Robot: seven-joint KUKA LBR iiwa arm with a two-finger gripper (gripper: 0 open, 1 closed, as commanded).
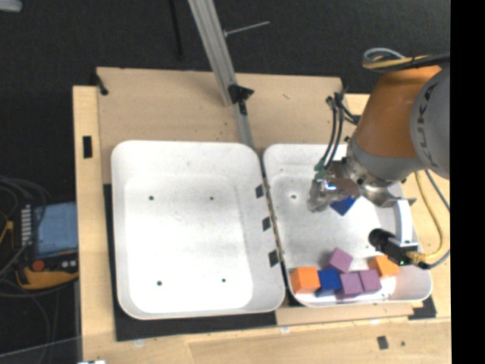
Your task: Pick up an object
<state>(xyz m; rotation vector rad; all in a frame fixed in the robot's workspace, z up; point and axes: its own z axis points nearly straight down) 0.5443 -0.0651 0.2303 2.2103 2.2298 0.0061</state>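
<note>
Dark lettering is running along the grey arm (424,139) near the right edge, but it is cut off and too partial to read.

The gripper (324,197) is hanging over the upper middle of the right bin (292,169), and whether it is spread or pressed together cannot be told from this angle. A blue block (344,205) is sitting just beside the gripper, touching or nearly touching its lower right side, partly hidden under the wrist; whether it is being pinched is not clear.

The other blocks are lying well apart from the gripper, crowded along the bin's near wall: an orange cube (306,279), a second blue cube (330,280) next to it, three purple cubes (351,273) bunched together, and a small orange piece (386,265) toward the right. All are looking matte and sharp-edged.

Both bins are appearing as smooth white plastic with rounded corners and shallow walls. The left bin (189,226) is showing four small dark dots on its floor. The surface (182,105) is looking like pale wood board, and a slanted metal rail (216,44) is crossing it at the top.
</note>
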